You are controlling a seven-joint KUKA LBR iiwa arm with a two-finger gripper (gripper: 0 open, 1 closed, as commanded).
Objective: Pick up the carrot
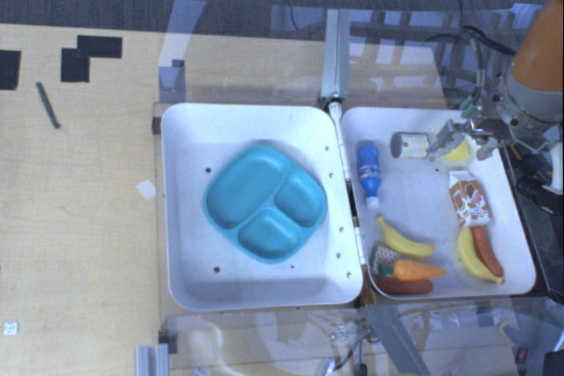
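Carrot (418, 269) sits at the near edge of the right bin (522, 277), down at about 7 o'clock of that bin, lying crosswise with its thick end toward the bin's left wall. Untouched as far as I can see.

My gripper (464, 133) hangs at the far side of the same bin, near 1 o'clock. Whether it is apart or together I cannot tell from this slant; the metal parts run together. Nothing that I can make out is caught in it.

Working outward from the gripper:
- just beside it at 9 o'clock, a small can (409, 144) on its side
- under or just behind it, a yellow piece (456, 154), partly hidden
- toward 6 o'clock, a snack packet (469, 200), then a sausage (486, 250) lying against a banana (472, 257)
- at 8 o'clock, a blue bottle (368, 173) along the left wall
- a second banana (405, 240) just above the carrot
- a dark red thing (404, 285) touching the carrot's near side, and a speckled thing (382, 260) at its thick end

Left bin (181, 277) holds a blue divided tray (265, 203).

Progress, my reading: nothing of the pick is done. I am well apart from the carrot, with most of the bin between us. Left: cross to 7 o'clock, descend, close, lift. Crowded neighbours there will make a clean grab awkward.
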